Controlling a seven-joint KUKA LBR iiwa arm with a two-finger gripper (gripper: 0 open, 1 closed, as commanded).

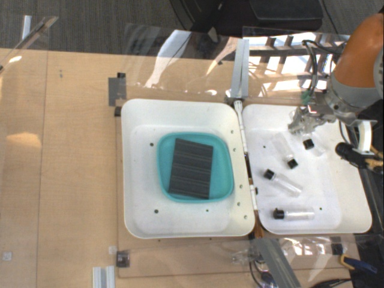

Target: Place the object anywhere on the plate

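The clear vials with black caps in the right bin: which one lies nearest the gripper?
The vial at the top, its cap at the bin's upper right, just below the gripper. The other two lie lower, toward the bin's near edge.

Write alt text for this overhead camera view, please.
A dark ribbed block lies on a teal plate in the left white bin. The right bin holds clear black-capped tubes, with the robot's gripper above its far edge.

Around the teal plate [223, 179] the left bin's [138, 215] white floor lies open on every side, while a dark ribbed block [191, 168] covers the plate's middle, leaving only its rim bare.
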